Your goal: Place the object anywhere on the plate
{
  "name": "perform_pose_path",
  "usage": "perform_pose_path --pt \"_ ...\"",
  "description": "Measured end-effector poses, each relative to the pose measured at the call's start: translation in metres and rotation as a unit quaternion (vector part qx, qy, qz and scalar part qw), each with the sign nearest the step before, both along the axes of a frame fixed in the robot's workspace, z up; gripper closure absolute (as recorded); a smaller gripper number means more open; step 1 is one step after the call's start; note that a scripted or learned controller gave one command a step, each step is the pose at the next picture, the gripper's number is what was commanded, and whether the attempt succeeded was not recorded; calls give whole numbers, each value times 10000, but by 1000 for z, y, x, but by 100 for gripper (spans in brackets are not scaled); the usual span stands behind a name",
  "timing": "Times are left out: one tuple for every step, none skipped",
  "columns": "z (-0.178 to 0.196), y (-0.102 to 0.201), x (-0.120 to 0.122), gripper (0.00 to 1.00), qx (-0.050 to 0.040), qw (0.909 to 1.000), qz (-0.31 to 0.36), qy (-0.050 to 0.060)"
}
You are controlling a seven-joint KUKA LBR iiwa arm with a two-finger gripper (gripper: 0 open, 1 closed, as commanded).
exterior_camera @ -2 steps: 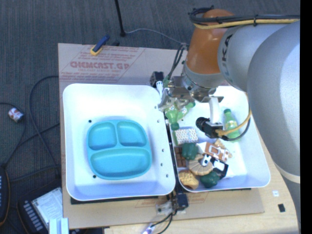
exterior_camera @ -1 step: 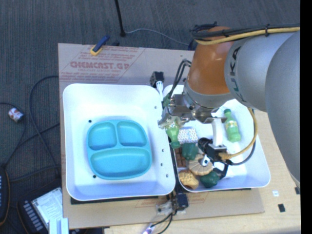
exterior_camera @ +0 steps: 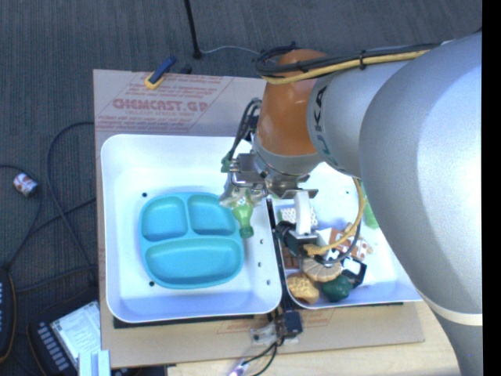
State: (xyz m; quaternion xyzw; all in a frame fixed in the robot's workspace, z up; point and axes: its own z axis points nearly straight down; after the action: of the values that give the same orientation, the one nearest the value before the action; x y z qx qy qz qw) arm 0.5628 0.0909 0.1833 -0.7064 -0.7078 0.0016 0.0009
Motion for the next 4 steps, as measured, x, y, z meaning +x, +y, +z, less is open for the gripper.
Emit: perform_pose_path --pt "1 -21 80 100 -4 10000 -8 -16" --pt "70 -36 20 100 -2 10000 -9 -23" --pt "26 -6 -4 100 1 10000 -5 0" --pt "49 43 -36 100 3 10000 4 -6"
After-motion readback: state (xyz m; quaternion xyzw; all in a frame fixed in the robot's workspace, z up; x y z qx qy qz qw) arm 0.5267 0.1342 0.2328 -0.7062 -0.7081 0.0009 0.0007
